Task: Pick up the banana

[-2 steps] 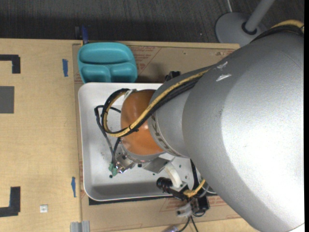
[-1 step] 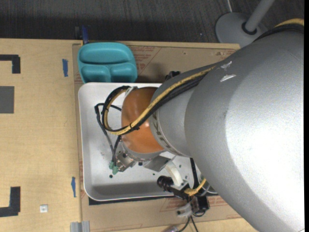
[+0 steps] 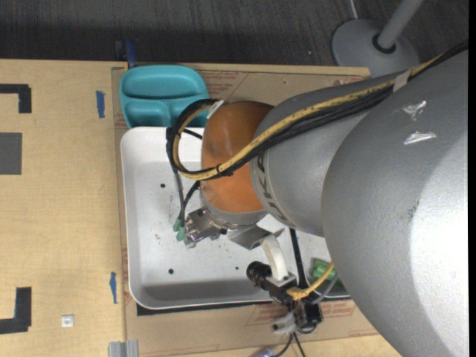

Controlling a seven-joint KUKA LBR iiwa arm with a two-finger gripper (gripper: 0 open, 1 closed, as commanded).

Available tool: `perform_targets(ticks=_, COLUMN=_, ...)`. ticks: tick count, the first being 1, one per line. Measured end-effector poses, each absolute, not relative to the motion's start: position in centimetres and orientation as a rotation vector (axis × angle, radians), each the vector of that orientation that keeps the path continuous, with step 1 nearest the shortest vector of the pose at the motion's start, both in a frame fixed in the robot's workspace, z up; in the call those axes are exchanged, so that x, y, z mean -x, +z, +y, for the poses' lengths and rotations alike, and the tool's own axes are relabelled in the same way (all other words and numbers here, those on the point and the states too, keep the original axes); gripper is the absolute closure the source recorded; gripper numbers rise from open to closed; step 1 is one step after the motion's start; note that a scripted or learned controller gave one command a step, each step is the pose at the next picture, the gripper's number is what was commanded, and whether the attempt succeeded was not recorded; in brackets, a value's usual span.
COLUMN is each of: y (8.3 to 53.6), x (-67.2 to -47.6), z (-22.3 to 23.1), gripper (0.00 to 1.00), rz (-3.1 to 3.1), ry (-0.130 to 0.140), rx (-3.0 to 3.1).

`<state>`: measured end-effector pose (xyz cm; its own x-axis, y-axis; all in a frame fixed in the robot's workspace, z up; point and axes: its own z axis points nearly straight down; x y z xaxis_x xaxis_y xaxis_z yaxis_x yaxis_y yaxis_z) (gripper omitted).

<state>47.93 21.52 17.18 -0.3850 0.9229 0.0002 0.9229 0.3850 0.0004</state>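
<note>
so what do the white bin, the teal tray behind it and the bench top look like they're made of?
White bin: looks like smooth moulded plastic, with rounded corners, a rolled rim and a faint sheen.
Teal tray: probably also moulded plastic, glossy, with soft rounded compartment edges.
Bench top: matte tan sheet, likely cardboard or fibreboard, with a flat dull surface and blue tape marks; I can't tell which.

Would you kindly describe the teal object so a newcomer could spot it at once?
Start at the white bin beneath the grey arm. Just beyond its far edge sits the teal tray. Its bright teal colour and rounded, divided compartments set it apart from the plain white bin.
</note>
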Motion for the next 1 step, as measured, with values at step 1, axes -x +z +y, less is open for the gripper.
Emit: perform_targets(ticks=1, y=8.66, x=-47.97, z=21.42, gripper=1.00, rz=2.787, ry=0.005, rx=-1.450)
